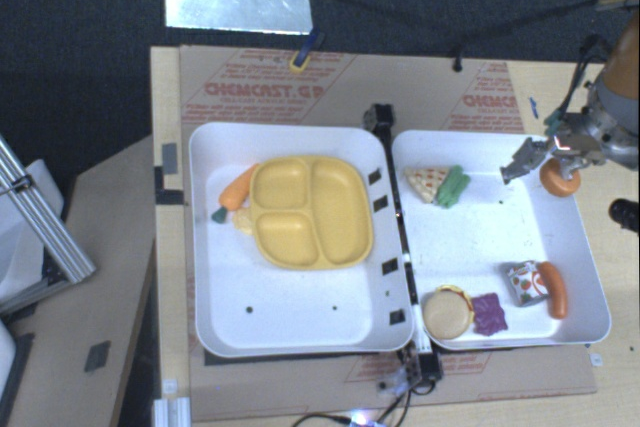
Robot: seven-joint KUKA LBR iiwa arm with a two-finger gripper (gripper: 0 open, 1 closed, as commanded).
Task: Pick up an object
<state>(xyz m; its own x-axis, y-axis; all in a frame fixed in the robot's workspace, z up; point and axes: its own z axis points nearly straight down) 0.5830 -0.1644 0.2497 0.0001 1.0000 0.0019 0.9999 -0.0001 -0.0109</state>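
The gripper (528,158) hangs over the right bin's (590,260) upper right corner with its fingers spread and nothing between them; an orange round piece (560,179) sits just beside it. Further left in that bin lie a pizza slice (425,182) touching a green vegetable (452,186). Near the front edge are a hot dog (555,289), long axis running front to back, well apart from the gripper, a small printed box (522,283), a purple piece (489,313) and a burger (447,312). The left bin (215,315) holds a yellow divided plate (305,212) and a carrot (235,189).
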